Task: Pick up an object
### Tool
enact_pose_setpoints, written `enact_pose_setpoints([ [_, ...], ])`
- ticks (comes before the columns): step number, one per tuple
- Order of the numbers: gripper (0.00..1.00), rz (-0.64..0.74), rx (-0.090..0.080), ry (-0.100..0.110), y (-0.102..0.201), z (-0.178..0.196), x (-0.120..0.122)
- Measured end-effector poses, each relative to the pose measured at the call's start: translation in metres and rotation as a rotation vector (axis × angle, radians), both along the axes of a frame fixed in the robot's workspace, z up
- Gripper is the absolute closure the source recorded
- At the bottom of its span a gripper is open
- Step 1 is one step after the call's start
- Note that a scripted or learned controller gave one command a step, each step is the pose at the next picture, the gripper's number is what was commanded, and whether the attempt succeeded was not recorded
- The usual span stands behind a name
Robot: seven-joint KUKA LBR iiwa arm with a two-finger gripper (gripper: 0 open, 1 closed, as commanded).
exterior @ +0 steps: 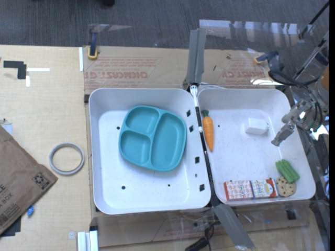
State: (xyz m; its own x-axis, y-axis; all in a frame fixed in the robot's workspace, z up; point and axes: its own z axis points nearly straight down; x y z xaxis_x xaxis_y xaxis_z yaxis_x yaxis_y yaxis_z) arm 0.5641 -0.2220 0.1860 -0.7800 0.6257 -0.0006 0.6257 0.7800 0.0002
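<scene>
The arm is reaching in from the right edge of the frame, at mid-height. Its gripper (285, 132) is pointing down and to the left, its grey fingers (279, 137) angling toward the frame's lower left.

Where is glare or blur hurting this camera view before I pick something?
Camera view: glare streaks the clear panel behind the right bin; the gripper at that bin's right wall looks soft and cluttered; the carrot, white block and teal plate are evenly lit and sharp.
</scene>
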Motion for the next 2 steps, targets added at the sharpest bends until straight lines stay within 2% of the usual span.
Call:
enact_pose_setpoints([
  [1, 0.0, 0.06, 0.0, -0.002, 0.001, -0.022, 0.05],
  [2, 0.0, 0.067, 0.0, 0.0, 0.001, -0.023, 0.039],
])
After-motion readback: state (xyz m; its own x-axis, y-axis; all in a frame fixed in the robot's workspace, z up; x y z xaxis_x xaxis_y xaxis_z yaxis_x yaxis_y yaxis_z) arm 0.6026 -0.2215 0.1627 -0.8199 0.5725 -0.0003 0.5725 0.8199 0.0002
